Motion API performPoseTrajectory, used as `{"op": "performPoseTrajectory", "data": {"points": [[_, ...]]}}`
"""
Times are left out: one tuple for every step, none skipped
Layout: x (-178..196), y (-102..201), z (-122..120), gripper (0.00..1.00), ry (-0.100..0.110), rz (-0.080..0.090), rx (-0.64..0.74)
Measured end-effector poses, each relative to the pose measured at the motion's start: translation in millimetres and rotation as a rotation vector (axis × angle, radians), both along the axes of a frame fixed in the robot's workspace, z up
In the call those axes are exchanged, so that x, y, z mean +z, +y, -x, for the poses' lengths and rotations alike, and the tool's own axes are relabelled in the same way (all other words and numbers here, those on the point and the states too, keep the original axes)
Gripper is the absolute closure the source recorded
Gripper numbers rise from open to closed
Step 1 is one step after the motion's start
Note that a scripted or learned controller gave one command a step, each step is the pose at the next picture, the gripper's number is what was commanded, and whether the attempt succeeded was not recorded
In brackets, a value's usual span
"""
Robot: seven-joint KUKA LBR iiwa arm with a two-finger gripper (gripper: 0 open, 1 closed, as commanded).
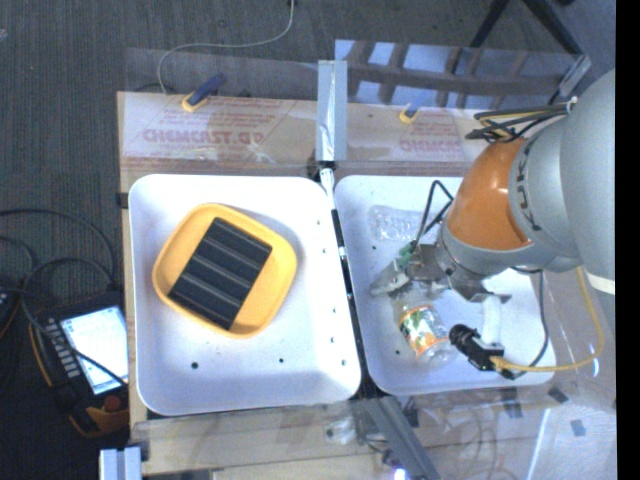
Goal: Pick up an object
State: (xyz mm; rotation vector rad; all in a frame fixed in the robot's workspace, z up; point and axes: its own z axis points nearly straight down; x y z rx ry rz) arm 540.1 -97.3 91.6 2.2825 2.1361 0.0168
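Observation:
My gripper (398, 274) hangs low over the left half of the right bin (520, 373), below the arm's orange band. Just beneath and to the right of it lies a crumpled clear packet with orange and green print (421, 330), close to the gripper but apart from it. A clear plastic piece (393, 224) rests near the bin's far left corner, behind the gripper. A small green bit (405, 258) shows at the gripper's upper edge; I cannot tell whether it is held.
The left bin (150, 368) holds a yellow dish (180, 243) with a black ridged block (220, 272) lying in it. A raised divider (343, 268) separates the two bins. The arm's bulk covers the right bin's far right part.

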Motion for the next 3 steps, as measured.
{"op": "performPoseTrajectory", "data": {"points": [[10.1,1.6,-1.1,1.00,0.000,-0.003,0.002],[4.1,-11.3,-34.0,1.00,-0.003,-0.003,-0.042],[91.5,56.9,-68.0,1.00,0.021,-0.001,0.046]]}}
